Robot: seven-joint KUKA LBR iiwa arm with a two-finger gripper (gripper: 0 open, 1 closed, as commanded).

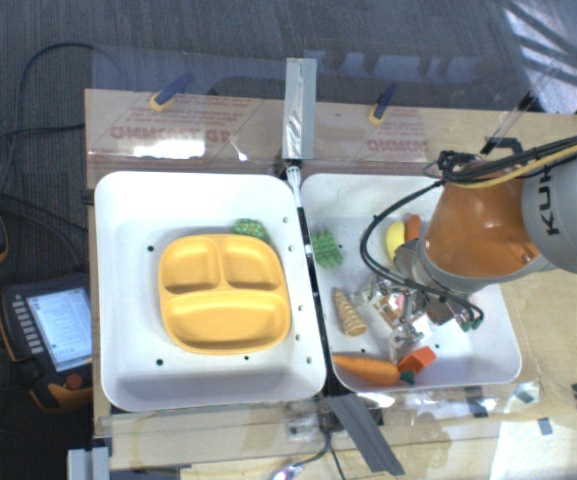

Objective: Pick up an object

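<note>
**Arm low over right bin, objects crowded along its near edge**

Gripper (405,320) sits inside the right bin (488,363), below the orange band (478,230). Whether its jaws are apart or together, I cannot tell.

Carrot (366,369) lies at 7 o'clock from the gripper, close against the bin's near rim. Small red block (420,359) just beside the carrot's thick end. Ridged tan piece (349,311) at 9 o'clock. Green leafy item (326,250) at 10 o'clock, near the dividing wall. Yellow piece (396,236) at 12 o'clock, partly under the arm.

Left bin (128,368): yellow divided tray (225,292) centred, green item (251,229) touching its far edge. Bare floor all round the tray.
</note>
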